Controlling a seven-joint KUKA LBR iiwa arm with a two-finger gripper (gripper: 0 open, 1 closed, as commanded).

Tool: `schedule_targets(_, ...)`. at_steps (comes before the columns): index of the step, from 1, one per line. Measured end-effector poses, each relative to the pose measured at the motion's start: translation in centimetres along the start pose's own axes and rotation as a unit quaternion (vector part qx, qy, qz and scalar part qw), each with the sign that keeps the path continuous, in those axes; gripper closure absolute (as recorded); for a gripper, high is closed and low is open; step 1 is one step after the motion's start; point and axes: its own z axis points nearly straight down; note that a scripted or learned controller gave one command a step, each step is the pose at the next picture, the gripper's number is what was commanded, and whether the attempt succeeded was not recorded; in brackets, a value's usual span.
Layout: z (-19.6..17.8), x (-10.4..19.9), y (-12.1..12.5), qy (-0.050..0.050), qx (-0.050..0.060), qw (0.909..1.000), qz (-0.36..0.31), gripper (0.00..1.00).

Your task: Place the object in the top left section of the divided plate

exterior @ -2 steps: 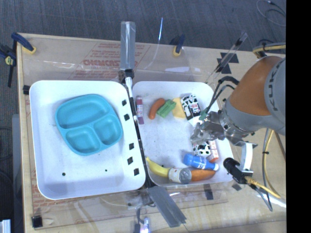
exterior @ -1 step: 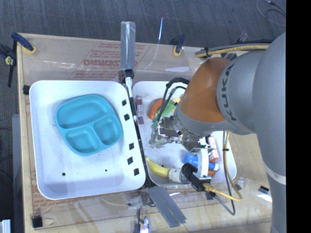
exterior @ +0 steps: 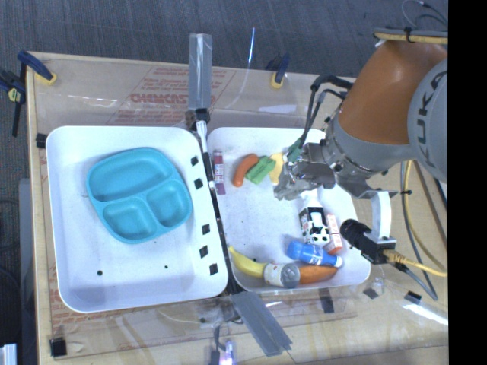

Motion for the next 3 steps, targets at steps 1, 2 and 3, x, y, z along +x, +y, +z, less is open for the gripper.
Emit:
schedule_targets(1,10.4,1.2,-1.2,0.0,0.003,0.9991,-0.042,1.0)
schedule_targets(2,-3.2,-3.8,-0.7,0.0,-0.001,0.9993,-0.037,1.0)
schedule_targets(3,4.3,-6.8,-0.6,0.0,0.003,0.995,0.099,1.0)
